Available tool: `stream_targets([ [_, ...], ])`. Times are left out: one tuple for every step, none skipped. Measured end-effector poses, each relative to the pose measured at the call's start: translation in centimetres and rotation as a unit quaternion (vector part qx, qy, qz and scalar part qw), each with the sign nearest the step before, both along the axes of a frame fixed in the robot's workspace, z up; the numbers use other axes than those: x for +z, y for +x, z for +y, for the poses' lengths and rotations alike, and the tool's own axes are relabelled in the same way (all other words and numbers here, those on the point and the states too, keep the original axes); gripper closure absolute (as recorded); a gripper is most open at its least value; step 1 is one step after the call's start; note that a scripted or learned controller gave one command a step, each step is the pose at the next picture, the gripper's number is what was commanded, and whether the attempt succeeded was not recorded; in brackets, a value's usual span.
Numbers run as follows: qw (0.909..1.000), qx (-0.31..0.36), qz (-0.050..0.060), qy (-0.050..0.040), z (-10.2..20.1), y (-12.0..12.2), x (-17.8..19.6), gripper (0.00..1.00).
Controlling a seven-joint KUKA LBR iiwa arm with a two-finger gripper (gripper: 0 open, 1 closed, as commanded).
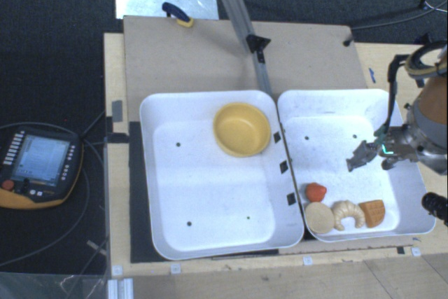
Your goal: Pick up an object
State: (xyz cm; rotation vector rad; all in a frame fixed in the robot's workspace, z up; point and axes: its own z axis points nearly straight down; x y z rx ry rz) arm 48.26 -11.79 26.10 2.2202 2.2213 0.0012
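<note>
Gripper [358,157] is hanging over the right bin [329,108] with nothing in it, and honestly I can't tell whether it's spread or closed from this angle. The pickable stuff sits below the tips, bunched against the bin's near wall: red piece [316,191], round cookie [320,218], croissant [348,213], bread chunk [373,212]. The yellow bowl [242,129] is well off in the other bin, so I'd guess it's lining up on the cluster.

A: Where is the right white bin [329,115] crowded?
B: At six o'clock: a red round piece [316,191], pale round bun [320,218], curved croissant [347,213] and brown wedge [372,212].
A: And the left bin [161,171]?
B: A yellow bowl [241,129] at one o'clock; bare floor elsewhere.
</note>
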Motion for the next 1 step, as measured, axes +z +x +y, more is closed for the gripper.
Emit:
stream_targets([
  [1.0,0.0,0.0,0.0,0.0,0.0,0.0,0.0],
])
